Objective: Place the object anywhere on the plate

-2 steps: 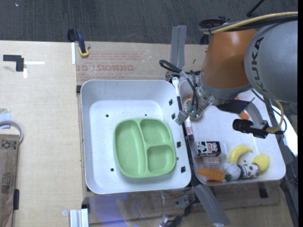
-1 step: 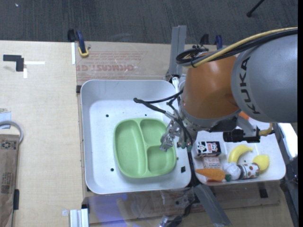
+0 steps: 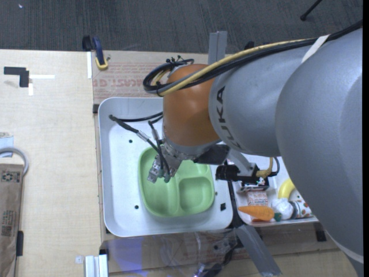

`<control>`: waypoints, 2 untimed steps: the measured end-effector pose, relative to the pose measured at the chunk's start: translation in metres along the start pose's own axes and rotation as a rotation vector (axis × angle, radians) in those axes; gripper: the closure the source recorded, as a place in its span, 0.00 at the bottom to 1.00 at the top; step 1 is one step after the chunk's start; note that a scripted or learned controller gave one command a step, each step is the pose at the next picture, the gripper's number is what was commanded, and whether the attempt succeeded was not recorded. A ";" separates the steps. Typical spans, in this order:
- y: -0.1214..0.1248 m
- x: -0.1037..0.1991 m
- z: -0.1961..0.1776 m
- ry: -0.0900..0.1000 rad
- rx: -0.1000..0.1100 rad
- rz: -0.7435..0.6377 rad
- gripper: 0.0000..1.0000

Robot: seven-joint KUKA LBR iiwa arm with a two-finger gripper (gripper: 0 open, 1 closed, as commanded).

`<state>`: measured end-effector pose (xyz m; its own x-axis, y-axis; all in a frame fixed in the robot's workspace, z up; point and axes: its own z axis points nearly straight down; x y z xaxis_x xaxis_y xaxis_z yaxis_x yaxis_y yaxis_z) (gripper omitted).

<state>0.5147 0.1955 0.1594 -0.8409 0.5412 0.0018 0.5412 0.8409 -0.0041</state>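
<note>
While the gripper (image 3: 160, 172) hangs low over the green plate (image 3: 190, 198), fingers too blurred to tell apart or together, orange carrot-like object (image 3: 256, 213) well to its right in the other bin (image 3: 288, 219), white bin (image 3: 118, 172) around the plate.

The grey arm (image 3: 300, 97) reaches in from the right, its orange band (image 3: 187, 105) above the wrist, and the gripper (image 3: 160, 172) points downward, its fingers close together with nothing visible between them.
</note>
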 end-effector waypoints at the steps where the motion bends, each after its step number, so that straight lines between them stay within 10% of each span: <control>1: -0.002 -0.088 -0.021 -0.002 -0.001 0.230 1.00; 2: -0.036 -0.024 -0.043 0.001 -0.001 -0.216 1.00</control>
<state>0.5157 0.1524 0.2023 -0.9372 0.3489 0.0034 0.3489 0.9372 -0.0029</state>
